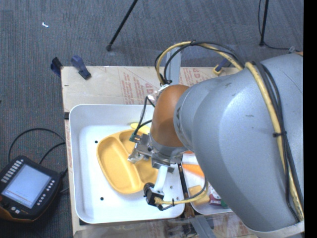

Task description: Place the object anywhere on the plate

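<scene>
Camera view, bench inventory. Left white bin: holds a yellow two-compartment plate, lying flat, nothing visible on its exposed part. Gripper: low over the plate's right edge, under the orange band; whether wide or narrow cannot be told. Right white bin: mostly under the arm; an orange object lies there, off the plate, near a small packet.

A yellow plate, oval, with a raised rim and a ridge parting it into compartments, lies flat near the middle of the left white bin; its right part is hidden
</scene>
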`<state>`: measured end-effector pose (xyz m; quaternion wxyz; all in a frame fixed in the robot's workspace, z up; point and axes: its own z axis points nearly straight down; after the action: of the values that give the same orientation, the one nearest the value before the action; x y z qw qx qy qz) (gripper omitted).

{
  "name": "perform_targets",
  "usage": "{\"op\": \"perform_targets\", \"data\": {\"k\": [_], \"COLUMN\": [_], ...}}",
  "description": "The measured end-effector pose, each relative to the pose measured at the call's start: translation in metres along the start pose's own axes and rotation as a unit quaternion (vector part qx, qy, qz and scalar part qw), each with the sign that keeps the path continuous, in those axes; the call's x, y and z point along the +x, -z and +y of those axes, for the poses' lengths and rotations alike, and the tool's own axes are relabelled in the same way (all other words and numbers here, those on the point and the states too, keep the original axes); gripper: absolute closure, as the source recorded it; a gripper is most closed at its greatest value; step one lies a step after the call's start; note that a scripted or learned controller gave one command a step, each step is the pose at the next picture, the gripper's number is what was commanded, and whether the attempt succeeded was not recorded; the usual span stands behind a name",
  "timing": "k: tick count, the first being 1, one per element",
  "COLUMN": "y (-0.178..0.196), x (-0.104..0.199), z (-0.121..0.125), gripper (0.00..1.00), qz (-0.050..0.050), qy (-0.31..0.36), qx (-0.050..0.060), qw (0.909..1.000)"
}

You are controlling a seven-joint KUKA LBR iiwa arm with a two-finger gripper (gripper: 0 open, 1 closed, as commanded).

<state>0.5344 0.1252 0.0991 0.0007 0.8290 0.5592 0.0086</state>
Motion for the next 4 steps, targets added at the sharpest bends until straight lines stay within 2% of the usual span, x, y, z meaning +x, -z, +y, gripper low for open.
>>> {"op": "perform_targets", "data": {"k": [1,2,3,4], "y": [0.07,0.154,0.278,0.158], "x": [0.021,0.048,0.06,0.069], "z": [-0.062,-0.038,-0.021,-0.089], "gripper": [0.0,0.0,0.0,0.0], "qz": [-0.01,-0.01,-0.011,-0.013], "qy": [0.023,0.035,0.052,-0.02], "qx": [0.01,0.009,0.009,0.01], "qw": [0.9996,0.9993,0.9986,0.9997]}}
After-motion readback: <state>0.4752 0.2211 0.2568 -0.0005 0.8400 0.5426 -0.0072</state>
